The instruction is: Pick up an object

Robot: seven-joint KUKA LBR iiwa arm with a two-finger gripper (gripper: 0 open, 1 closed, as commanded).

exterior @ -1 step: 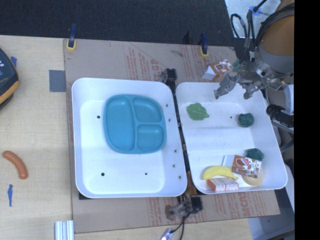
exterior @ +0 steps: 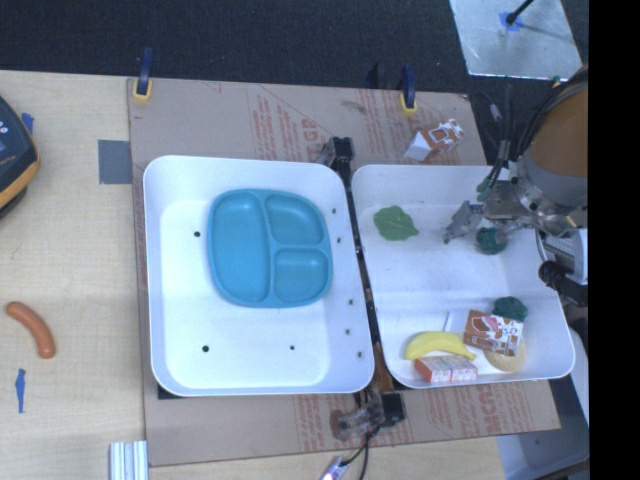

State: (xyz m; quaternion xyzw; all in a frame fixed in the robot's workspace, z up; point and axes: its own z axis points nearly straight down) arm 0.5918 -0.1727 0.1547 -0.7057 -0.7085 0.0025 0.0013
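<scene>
1. Front edge of right bin: red-and-white carton, banana, snack packet lying on a tan disc, dark green lump behind them.
2. Gripper low over the same bin's far right, near a dark teal object.
3. Finger state: can't tell; nothing visibly between them.
4. Green leafy piece left of gripper, apart.
5. Left bin: blue divided plate.

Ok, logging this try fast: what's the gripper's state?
Gripper: over the right bin by a dark green object; open or closed cannot be told.
</scene>
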